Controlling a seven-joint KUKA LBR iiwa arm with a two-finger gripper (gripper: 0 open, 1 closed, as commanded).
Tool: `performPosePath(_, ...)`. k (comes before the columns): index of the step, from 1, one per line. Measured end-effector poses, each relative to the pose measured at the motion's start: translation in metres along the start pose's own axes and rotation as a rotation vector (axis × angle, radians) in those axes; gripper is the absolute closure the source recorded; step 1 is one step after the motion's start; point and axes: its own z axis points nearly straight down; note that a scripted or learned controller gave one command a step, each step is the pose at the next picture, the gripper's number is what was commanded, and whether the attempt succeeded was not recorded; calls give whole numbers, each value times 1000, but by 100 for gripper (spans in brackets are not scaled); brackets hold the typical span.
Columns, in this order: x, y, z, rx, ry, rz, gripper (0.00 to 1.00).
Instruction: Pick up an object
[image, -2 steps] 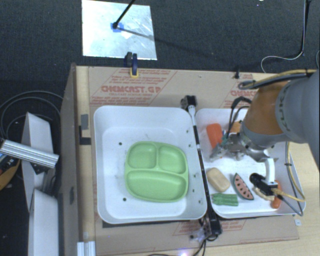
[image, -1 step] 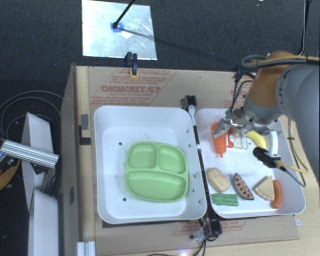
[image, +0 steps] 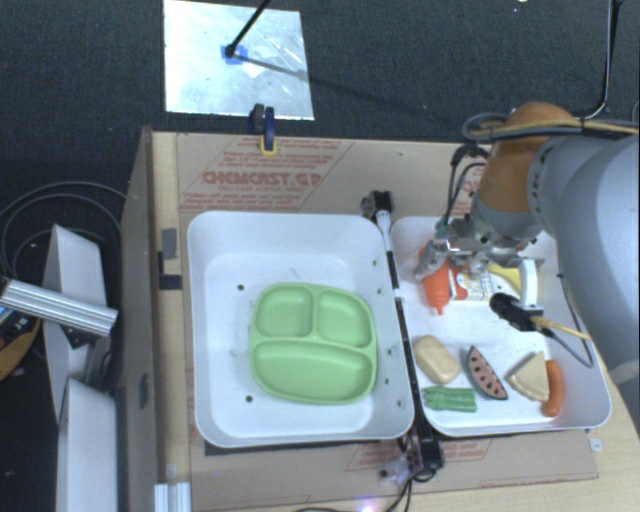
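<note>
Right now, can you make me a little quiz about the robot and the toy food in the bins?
1. True or false: the green tray lies in the left bin.
2. What orange toy sits just under the gripper?
3. The watermelon slice lies: A) on the green tray, B) in the right bin, C) outside both bins.

Key: 1 true. 2 the carrot. 3 B.

Single fixed camera above the bench (image: 300, 165), looking down at a slant, both white bins (image: 215, 300) in frame
</note>
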Motion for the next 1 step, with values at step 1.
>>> performPosePath(1,-1,0,-11,-4,2,0,100)
